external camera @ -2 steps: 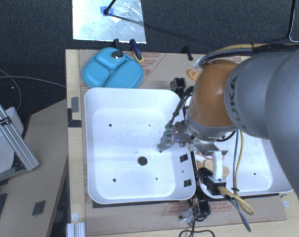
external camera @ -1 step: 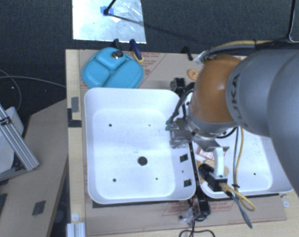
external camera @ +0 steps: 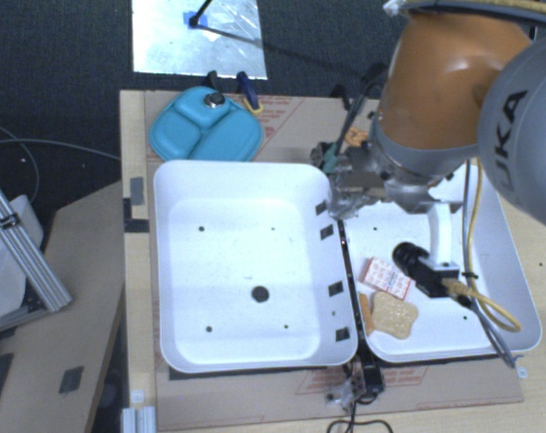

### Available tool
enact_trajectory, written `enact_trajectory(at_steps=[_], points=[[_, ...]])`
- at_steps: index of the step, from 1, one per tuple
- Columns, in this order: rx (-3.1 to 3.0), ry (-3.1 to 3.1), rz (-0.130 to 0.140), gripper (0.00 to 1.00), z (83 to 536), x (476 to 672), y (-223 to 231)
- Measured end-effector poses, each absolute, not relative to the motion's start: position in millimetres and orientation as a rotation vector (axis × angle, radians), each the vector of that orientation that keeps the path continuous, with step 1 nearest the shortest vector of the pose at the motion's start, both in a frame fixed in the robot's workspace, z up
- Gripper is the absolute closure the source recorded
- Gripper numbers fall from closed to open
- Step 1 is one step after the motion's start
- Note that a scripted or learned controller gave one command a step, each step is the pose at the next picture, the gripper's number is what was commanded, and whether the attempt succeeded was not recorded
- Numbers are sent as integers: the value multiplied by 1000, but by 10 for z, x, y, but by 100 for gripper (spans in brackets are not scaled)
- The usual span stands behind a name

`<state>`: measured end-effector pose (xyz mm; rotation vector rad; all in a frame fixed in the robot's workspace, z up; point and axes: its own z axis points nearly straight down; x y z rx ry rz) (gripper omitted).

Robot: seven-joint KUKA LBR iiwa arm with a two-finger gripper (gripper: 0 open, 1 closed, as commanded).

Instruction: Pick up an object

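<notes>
From where I stand, the candidates lie in the right-hand shallow white bin (external camera: 390,228), toward its near-left corner. There is a small red-and-white printed packet (external camera: 386,279) and, just beside it and perhaps touching, a tan toast-like slab (external camera: 394,316).

The packet looks light and flat, probably a thin wrapper that will crumple a little and may slide on the smooth bin floor. I'd take it across its short sides, coming straight down. The slab looks light too, but thicker and stiffer, with a rough face that should grip better. Its two long edges seem the surer hold, though it may crumble or dent if squeezed hard.

The grey arm's end effector (external camera: 345,190) hangs over the far-left corner of that bin, close to the ridge where it meets the left-hand white bin (external camera: 236,242). It is well apart from both things. The wrist's bulk hides its tip, so I can't tell whether it is apart or together, and I see nothing held in it.
</notes>
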<state>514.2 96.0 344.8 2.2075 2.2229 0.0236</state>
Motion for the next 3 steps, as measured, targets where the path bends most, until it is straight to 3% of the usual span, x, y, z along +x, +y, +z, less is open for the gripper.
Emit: enact_trajectory(at_steps=[1,2,3], points=[[2209,2229,7,100,3471,5136,950],[2216,2229,-2,100,2858,5214,1322],[2209,2218,30,100,4527,5140,1109]])
